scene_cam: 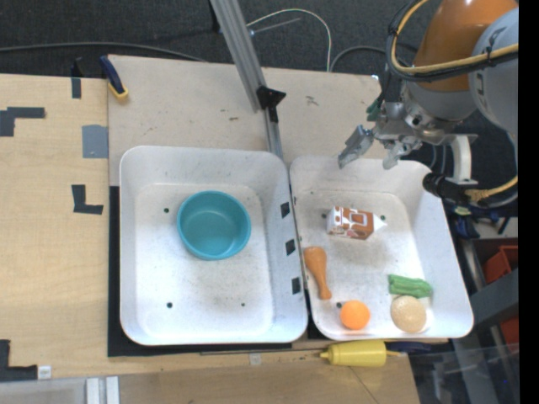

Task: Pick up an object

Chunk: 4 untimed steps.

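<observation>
While hanging above the right bin (438,225), end effector (371,153) gapes, holding nothing.

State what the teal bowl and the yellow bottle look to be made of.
The teal bowl in the left bin: probably plastic, going by its even colour and soft sheen. The yellow bottle, lying on the bench in front of the right bin: likely squeezable plastic, uniformly yellow and matte; too small for certainty.

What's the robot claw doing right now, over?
Two-finger gripper open, holding nothing, above right white bin's far edge. Nearest item: small brown-and-white carton, lying untouched. Nothing between them.
</observation>
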### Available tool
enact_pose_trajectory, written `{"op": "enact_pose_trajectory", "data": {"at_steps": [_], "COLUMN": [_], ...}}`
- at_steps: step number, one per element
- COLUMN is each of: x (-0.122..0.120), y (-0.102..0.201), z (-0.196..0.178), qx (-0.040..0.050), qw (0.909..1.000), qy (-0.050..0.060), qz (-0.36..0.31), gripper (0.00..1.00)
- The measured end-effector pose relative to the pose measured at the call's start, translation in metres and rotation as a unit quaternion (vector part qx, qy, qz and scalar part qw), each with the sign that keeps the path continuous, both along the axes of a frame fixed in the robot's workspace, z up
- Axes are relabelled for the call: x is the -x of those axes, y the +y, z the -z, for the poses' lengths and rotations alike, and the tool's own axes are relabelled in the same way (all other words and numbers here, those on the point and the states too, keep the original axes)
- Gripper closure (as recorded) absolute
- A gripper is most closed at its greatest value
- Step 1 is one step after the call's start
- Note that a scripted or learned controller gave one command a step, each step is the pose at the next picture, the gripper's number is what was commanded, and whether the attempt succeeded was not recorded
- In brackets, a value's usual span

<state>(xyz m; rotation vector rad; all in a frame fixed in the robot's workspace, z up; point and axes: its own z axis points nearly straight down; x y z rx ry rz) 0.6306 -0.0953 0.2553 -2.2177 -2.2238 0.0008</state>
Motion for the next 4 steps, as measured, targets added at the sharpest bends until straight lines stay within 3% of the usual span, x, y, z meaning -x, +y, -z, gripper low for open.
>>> {"op": "enact_pose_trajectory", "data": {"at_steps": [1, 2, 4], "x": [0.0, 0.002, 0.001], "y": [0.0, 0.007, -0.002], "z": [0.0, 0.063, 0.168], "qx": [0.0, 0.0002, 0.0014], "qw": [1.0, 1.0, 1.0], "qy": [0.0, 0.004, 0.0], "qz": [0.0, 0.0, 0.0], "gripper": [0.0, 0.0, 0.0]}}
